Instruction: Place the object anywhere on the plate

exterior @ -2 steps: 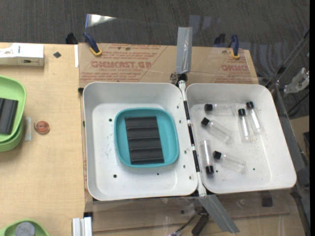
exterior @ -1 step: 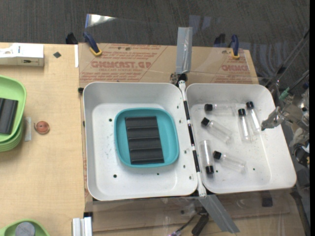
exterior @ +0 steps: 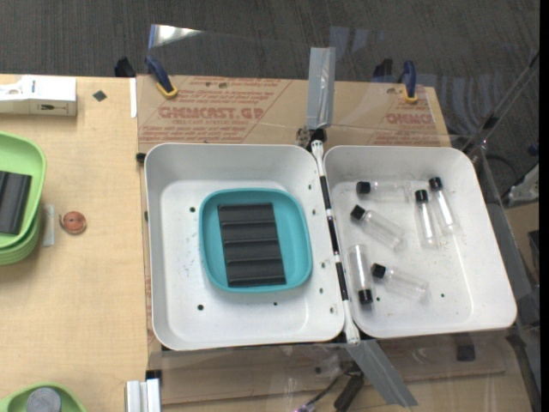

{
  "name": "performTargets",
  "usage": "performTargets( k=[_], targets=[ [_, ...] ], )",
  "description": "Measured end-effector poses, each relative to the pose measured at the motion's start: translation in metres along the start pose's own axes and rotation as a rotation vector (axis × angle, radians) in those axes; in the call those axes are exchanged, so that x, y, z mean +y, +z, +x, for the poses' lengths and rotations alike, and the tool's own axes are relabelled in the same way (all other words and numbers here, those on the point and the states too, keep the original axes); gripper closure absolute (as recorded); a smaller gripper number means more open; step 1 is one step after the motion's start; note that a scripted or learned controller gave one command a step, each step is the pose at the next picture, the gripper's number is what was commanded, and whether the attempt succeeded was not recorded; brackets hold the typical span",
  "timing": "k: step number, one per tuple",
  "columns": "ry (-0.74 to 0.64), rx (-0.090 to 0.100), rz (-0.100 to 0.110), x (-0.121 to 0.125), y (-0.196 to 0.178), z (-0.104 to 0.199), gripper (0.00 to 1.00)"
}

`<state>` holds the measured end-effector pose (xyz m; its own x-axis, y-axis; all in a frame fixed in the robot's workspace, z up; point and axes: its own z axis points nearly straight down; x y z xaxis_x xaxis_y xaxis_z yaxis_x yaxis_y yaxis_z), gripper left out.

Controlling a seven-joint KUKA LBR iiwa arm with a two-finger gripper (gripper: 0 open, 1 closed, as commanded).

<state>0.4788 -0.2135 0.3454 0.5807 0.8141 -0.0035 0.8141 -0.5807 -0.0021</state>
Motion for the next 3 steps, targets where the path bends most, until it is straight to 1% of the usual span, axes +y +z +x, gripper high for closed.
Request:
performTargets(
  k=[1, 2, 3],
  targets=[
    [0.079, 0.000, 0.002, -0.026, 0.021, 0.035, 0.00],
    [0.070, 0.000, 0.001, 0.030, -0.082, 0.026, 0.00],
    [0.143, 0.000, 0.003, 0.009, 0.063, 0.013, 0.00]
  ],
)
